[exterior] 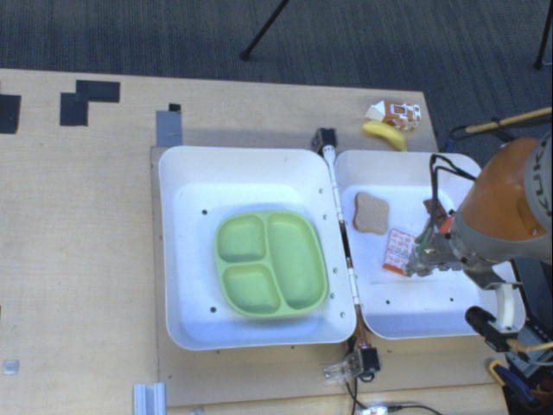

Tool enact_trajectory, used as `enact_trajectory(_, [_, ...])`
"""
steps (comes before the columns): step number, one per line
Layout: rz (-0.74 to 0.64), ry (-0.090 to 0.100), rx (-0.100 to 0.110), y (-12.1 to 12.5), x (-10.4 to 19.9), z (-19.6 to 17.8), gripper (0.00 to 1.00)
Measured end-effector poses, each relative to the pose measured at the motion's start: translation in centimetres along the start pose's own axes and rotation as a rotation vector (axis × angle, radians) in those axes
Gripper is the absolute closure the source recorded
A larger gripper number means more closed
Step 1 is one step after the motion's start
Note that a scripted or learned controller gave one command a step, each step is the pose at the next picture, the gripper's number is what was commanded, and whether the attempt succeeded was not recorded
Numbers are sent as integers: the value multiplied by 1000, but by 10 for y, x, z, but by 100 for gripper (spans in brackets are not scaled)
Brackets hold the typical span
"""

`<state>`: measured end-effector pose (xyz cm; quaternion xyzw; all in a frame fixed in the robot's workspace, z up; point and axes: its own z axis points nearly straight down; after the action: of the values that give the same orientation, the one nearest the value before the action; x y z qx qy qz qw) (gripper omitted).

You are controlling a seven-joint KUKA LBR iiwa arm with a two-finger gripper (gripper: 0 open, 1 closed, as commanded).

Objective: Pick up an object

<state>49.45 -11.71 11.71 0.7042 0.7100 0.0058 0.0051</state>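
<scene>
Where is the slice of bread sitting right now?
The bread slice lies flat in the right-hand bin, near its upper left corner, just left of the small red-and-white card and away from the gripper.

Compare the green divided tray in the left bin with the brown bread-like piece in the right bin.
The green tray is far larger than the brown slice, covering much of the left bin's floor. The tray is bright green with three compartments; the slice is a plain tan-brown piece. The tray sits far from the gripper; the slice lies in the right bin, nearer to it. Both lie flat, untouched.
</scene>
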Motion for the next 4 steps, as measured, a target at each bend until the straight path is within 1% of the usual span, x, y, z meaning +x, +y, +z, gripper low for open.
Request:
enact_trajectory(1, [0, 0, 0, 0, 0, 0, 0])
enact_trajectory(2, [-3, 0, -3, 2, 1, -10, 100])
enact_trajectory(3, [-2, 0, -3, 2, 1, -10, 0])
enact_trajectory(4, [-6, 0, -6, 3, 1, -21, 100])
